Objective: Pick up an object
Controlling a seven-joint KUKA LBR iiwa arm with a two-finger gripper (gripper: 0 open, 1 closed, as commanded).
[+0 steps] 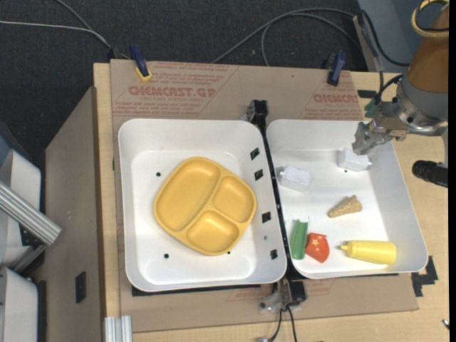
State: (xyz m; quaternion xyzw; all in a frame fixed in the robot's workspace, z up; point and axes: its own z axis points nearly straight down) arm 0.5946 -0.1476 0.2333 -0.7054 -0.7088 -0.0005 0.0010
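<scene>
White block [354,162]: it lies in the right bin [402,191], near the far right corner, and is the item nearest the gripper [361,145]. The gripper sits directly above and touching or almost touching the block's top; contact cannot be confirmed from this angle. Whether the pincer is spread or pressed together cannot be told, as the wrist body hides it.

Other contents of the right bin: a pale wrapped piece [294,177] near the divider, a tan wedge [345,206] at mid-bin, a green stick [298,239] and a red piece [317,247] side by side at the near edge, and a yellow bottle [369,251] lying on its side near the front right corner. The left bin [135,191] holds a yellow divided plate [205,205].

Assessment: the step in hand appears to be the descent onto, or the grasp of, the white block. No lift is evident; the block rests on the bin floor.

Next move requires a firm closure on the block, then a straight vertical lift, clear of the nearby bin wall.
</scene>
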